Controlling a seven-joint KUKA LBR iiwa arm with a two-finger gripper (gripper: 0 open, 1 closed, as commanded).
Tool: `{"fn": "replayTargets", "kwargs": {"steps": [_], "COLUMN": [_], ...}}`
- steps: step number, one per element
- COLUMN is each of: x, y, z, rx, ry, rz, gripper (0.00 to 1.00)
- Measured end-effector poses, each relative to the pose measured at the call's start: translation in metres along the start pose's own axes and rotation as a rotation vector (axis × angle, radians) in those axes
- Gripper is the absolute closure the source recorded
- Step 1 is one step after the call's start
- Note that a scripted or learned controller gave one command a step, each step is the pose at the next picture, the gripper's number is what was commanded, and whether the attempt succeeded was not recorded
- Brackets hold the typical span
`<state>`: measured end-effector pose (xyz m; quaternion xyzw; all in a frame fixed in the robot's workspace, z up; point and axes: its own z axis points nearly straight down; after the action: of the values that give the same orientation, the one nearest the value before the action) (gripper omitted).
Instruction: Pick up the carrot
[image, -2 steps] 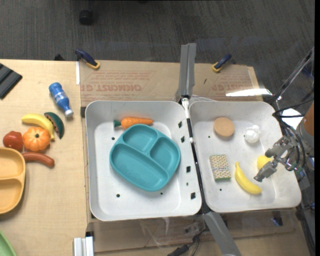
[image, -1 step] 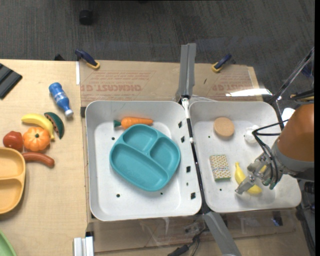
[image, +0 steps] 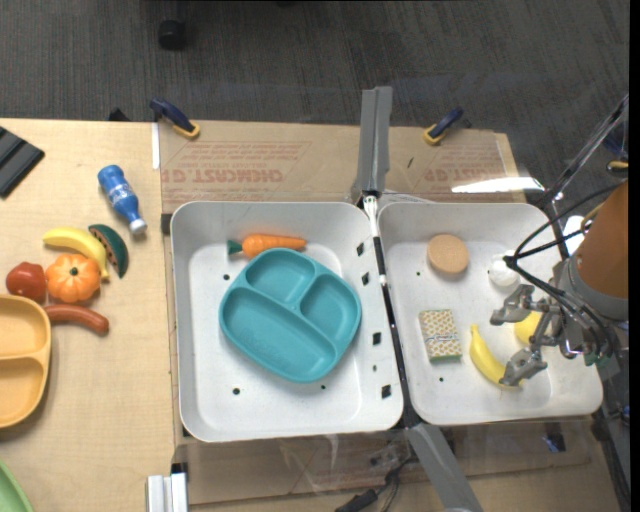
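Note:
The carrot (image: 268, 243), orange with a green tip, lies at the back of the left bin (image: 195, 330), just behind the teal divided plate (image: 290, 314). My gripper (image: 517, 336) hangs open over the right bin (image: 400, 330), far to the right of the carrot. Its two fingers straddle the right end of a yellow banana (image: 486, 357), one finger behind it and one in front. Nothing is gripped between them.
The right bin also holds a tan round cookie (image: 448, 254), a patterned cracker block (image: 440, 334) and a white object (image: 501, 272). On the bench at left lie a blue bottle (image: 121, 198), toy fruit (image: 72, 277) and an orange tray (image: 22, 360).

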<state>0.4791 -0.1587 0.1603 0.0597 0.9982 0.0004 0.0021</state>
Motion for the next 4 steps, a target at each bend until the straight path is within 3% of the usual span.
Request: {"fn": "replayTargets", "kwargs": {"steps": [1, 2, 3, 4], "x": [-0.011, -0.034, -0.019, -0.016], "y": [-0.013, -0.022, 0.032, -0.018], "z": [0.069, -0.003, -0.073, 0.068], "rx": [0.000, 0.000, 0.000, -0.002], "ry": [0.004, -0.001, -0.001, 0.003], "rz": [0.109, -0.118, -0.153, -0.617], "gripper": [0.00, 0.00, 0.00, 0.00]}}
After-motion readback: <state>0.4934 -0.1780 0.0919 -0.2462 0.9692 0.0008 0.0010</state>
